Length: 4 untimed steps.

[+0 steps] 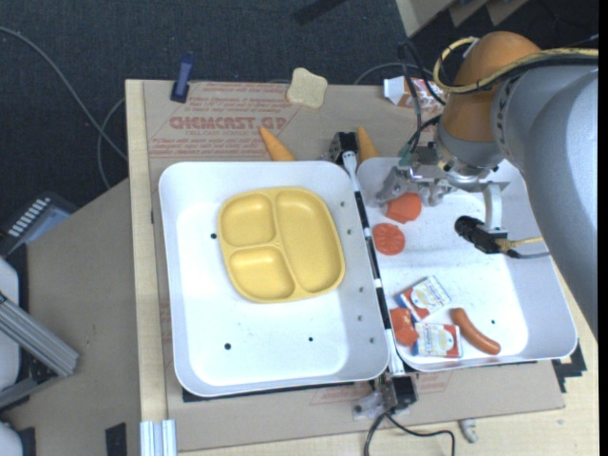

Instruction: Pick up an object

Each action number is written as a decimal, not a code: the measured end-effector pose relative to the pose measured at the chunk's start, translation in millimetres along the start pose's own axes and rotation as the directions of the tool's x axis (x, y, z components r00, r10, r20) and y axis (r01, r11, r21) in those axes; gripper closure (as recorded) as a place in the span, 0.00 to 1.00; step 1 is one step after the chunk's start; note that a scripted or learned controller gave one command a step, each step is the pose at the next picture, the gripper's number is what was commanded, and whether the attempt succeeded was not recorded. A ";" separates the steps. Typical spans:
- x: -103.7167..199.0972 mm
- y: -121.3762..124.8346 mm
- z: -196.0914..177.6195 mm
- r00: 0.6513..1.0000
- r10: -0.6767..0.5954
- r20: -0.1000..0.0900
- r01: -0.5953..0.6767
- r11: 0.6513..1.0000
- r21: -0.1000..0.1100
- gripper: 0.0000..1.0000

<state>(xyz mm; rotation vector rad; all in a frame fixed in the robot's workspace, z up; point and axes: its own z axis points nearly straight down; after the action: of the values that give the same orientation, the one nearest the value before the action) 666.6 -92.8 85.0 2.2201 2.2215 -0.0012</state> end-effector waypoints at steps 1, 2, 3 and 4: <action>0.9 0.0 0.0 1.000 0.000 0.000 0.000 1.000 0.000 0.00; -5.9 -9.5 0.0 1.000 0.001 0.000 -0.001 1.000 0.002 0.00; -23.1 0.2 0.1 1.000 0.001 0.000 -0.001 1.000 -0.002 0.00; -10.8 0.1 0.0 1.000 0.000 -0.001 0.000 1.000 0.000 0.00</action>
<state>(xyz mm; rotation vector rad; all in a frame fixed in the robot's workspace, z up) 666.8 -103.7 85.1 2.2203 2.2222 0.0004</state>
